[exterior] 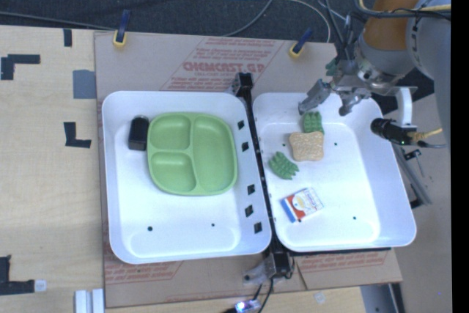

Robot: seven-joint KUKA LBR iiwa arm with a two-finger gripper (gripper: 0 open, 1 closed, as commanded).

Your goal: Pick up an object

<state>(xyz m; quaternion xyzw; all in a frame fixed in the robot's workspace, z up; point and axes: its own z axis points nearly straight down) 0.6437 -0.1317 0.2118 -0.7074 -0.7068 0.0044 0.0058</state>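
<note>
Wide-open pincer (329, 100) hovers over the right bin (381, 194), green toy (313, 122) and sponge (306, 146) just beneath.

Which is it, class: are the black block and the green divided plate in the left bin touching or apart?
Touching, as far as the camera view shows: the black block sits against the green plate's left rim, with no white bin floor between them.

Arm (410, 4) cut off by right edge — upper links out of frame. Green item (313, 121) at far side of right bin (381, 223) partly covered by tan block (306, 146) — shape unclear. Small box (302, 204) print too small to read. Dark object (138, 133) beside green tray (192, 154) — identity unclear, tray rim hides its right edge.
</note>
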